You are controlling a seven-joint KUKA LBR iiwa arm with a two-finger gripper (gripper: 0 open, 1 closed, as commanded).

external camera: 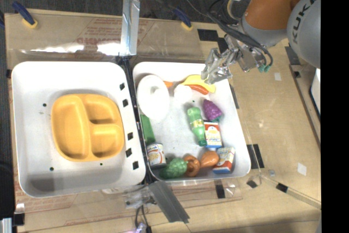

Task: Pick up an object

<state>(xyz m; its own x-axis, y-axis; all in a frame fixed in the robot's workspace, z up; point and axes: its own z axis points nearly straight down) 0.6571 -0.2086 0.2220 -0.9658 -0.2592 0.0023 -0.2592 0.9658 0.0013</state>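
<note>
We see the gripper point(216, 72) hovering over the back right corner of the right bin point(244, 139), just above a yellow banana-like toy point(194, 82) that lies against the back wall; whether its fingers are open or closed we cannot tell. Nothing is visibly held. In the left bin point(22, 117) a yellow divided tray point(87, 126) rests flat.

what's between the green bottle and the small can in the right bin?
Camera view: bare white bin floor between the green bottle and the small can; nothing lies on that stretch.
</note>
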